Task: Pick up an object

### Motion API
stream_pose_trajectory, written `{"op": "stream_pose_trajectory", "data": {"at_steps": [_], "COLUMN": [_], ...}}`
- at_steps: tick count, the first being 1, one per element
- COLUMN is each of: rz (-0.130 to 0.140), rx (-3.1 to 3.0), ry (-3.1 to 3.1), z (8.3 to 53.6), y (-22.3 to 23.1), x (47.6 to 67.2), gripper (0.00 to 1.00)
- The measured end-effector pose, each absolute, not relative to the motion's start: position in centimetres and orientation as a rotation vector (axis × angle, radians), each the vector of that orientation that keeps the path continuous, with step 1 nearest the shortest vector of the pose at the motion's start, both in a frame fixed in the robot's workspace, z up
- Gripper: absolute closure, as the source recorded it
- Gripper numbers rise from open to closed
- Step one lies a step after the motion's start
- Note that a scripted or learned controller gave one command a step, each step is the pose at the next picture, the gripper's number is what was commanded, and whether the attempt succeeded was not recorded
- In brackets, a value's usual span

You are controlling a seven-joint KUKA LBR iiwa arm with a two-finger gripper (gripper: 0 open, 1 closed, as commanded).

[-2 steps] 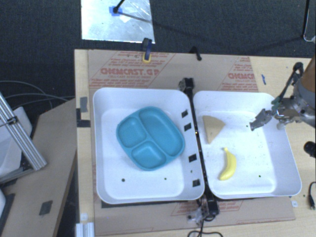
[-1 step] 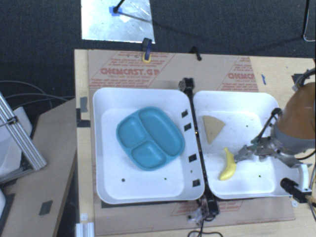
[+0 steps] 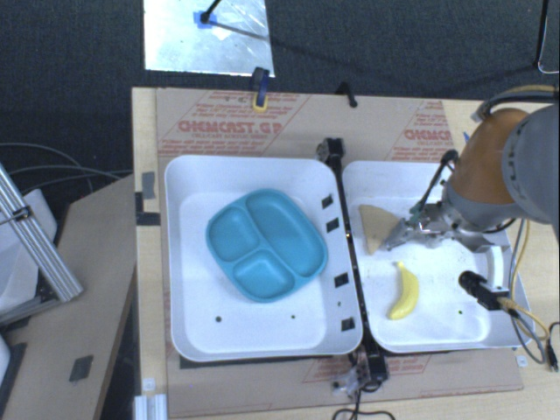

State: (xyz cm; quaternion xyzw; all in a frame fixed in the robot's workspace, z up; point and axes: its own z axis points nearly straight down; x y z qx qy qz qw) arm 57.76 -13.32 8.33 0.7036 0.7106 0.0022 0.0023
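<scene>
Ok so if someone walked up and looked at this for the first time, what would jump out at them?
Probably the bright blue divided plate, lying in the middle of the left bin. Next the yellow banana in the right bin, with a tan wedge-shaped piece just above it. The grey and orange arm reaches in from the right, its gripper low beside the wedge.
</scene>
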Motion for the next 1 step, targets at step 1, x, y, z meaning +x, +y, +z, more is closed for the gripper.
{"op": "stream_pose_trajectory", "data": {"at_steps": [1], "rz": [-0.003], "rx": [2.225], "ry": [2.225], "z": [8.37], "y": [-12.44], "x": [51.71], "gripper": [0.0]}}
